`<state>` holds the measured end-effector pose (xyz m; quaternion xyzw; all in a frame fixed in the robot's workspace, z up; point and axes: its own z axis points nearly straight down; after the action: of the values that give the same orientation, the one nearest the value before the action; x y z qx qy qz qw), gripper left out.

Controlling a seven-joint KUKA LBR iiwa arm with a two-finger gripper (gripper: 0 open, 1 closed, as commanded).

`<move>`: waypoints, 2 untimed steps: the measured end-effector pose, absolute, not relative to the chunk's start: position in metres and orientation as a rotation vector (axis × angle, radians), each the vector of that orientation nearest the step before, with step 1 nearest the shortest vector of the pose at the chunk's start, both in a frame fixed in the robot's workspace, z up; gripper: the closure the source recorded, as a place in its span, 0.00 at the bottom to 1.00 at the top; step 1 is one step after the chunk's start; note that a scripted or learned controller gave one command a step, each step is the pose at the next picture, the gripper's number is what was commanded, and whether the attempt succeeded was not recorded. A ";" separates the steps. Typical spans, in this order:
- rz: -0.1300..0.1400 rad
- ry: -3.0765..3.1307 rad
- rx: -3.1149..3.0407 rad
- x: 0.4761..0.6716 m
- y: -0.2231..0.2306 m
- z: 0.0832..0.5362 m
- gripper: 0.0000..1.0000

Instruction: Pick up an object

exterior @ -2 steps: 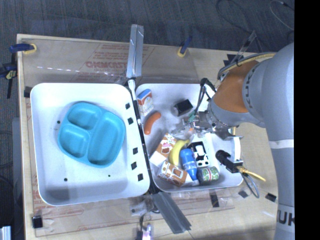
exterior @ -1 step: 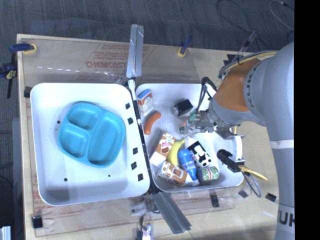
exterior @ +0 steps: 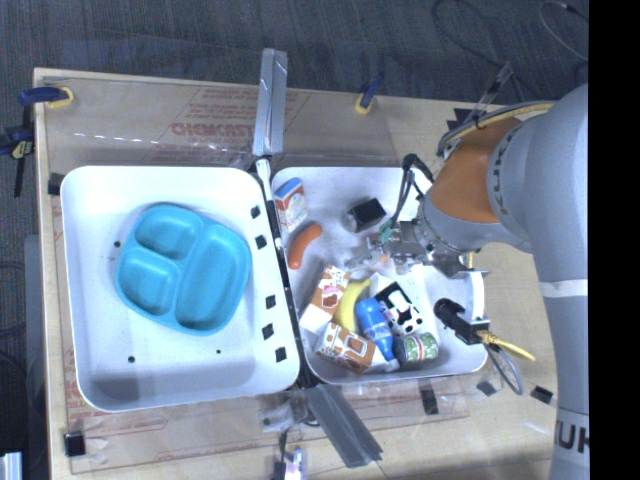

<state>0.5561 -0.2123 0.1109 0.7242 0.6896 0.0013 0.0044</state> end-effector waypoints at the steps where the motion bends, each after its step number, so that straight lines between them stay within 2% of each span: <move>1: -0.003 2.200 2.248 0.627 -0.204 0.091 0.00; 2: -0.005 2.211 2.239 0.629 -0.202 0.102 1.00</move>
<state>0.6285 -0.2021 0.1021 0.7115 0.7027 -0.0014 -0.0027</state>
